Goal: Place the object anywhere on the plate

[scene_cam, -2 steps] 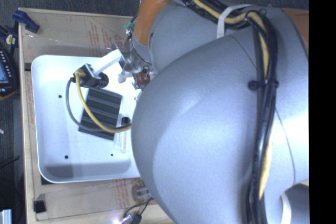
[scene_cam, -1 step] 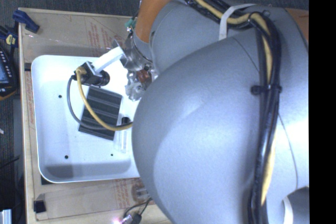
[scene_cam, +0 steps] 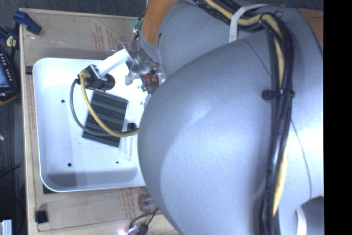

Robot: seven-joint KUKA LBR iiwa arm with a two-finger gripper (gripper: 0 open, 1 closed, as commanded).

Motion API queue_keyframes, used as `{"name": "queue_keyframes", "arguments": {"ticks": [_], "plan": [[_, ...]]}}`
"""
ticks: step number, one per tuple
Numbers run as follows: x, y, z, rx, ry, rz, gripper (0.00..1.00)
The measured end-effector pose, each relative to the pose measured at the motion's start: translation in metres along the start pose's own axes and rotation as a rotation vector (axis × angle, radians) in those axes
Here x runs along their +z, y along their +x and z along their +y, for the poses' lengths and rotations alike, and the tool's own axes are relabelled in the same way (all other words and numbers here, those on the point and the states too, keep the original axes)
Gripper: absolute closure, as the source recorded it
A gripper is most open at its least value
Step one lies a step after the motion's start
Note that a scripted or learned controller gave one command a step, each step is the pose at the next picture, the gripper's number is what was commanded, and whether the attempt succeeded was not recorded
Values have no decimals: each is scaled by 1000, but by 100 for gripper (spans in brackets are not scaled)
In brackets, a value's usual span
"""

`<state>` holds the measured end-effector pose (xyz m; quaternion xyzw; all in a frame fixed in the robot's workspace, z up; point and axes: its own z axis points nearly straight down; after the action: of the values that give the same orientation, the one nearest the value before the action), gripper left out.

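Note:
My gripper (scene_cam: 127,146) hangs low over the left white bin (scene_cam: 52,118), near the bin's right side. Its body carries a dark ribbed block (scene_cam: 104,117) and a looping yellow cable (scene_cam: 82,113). A white bracket with a black round part (scene_cam: 102,78) sits just above the block. The bin floor around the gripper shows as bare white with a few small dark dots. My own grey arm (scene_cam: 231,118) hides everything to the right of the gripper.
The wooden bench frame (scene_cam: 82,27) runs around the bin. A blue clamp (scene_cam: 26,20) sits at the frame's top left corner. The arm's orange band (scene_cam: 165,0) is at the top centre. Dark equipment (scene_cam: 5,71) lies off the left edge.

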<state>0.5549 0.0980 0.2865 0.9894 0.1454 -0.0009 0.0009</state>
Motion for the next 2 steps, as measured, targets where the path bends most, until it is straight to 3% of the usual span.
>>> {"name": "queue_keyframes", "arguments": {"ticks": [1, 2], "plan": [[-9, 0, -1, -5, -1, -2, 100], [41, -1, -128, -221, 1, -4, 100]]}}
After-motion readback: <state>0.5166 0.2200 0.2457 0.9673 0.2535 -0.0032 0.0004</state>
